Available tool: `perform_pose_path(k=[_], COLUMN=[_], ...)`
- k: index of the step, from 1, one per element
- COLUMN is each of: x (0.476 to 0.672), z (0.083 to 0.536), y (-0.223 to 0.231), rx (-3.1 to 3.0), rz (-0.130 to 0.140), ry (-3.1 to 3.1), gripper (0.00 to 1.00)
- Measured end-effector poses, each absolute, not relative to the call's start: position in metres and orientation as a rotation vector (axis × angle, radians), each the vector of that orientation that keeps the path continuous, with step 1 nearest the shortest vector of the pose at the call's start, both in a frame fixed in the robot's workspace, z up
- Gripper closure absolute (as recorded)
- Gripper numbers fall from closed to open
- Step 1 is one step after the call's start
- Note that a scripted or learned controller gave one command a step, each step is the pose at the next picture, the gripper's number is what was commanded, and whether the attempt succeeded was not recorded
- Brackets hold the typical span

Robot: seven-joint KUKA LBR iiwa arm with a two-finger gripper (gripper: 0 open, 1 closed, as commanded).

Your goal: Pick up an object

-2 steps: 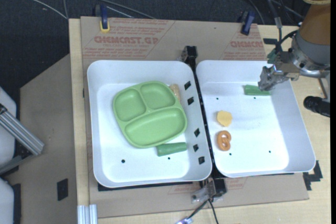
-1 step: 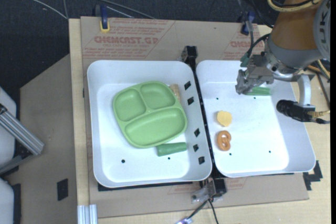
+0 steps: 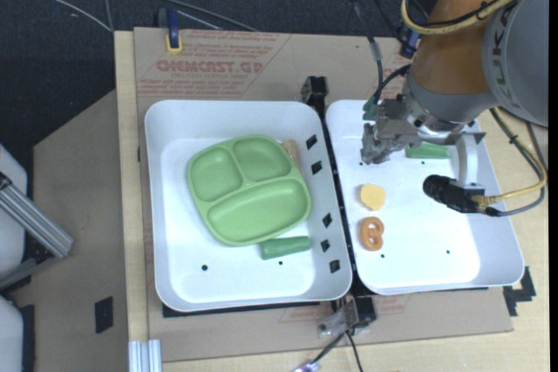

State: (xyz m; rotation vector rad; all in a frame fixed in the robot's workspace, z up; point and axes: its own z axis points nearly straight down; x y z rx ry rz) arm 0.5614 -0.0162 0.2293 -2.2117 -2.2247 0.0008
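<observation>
My gripper (image 3: 375, 149) hangs over the upper left part of the right bin (image 3: 436, 270), pointing down with nothing seen in it. Below it on the bin floor lies a small yellow wedge (image 3: 373, 197), and further down an orange ring-shaped piece (image 3: 372, 233). A flat green piece (image 3: 428, 152) lies just right of the gripper, partly hidden under the wrist. In the left bin (image 3: 174, 257) rests a green divided plate (image 3: 248, 188) with a green stick (image 3: 285, 246) at its lower edge and a small tan piece (image 3: 291, 151) at its upper right rim.
The two bins meet along a dark divider with black clips (image 3: 324, 187). The bench is brown cardboard (image 3: 218, 57). Cables run over the dark floor behind.
</observation>
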Motion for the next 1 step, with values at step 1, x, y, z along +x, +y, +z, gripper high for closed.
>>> perform_pose_path(k=[1], x=[0.5549], z=[0.2259], y=[0.0439], rx=[-2.211], rz=[0.0], ry=[-2.226], gripper=[1.0])
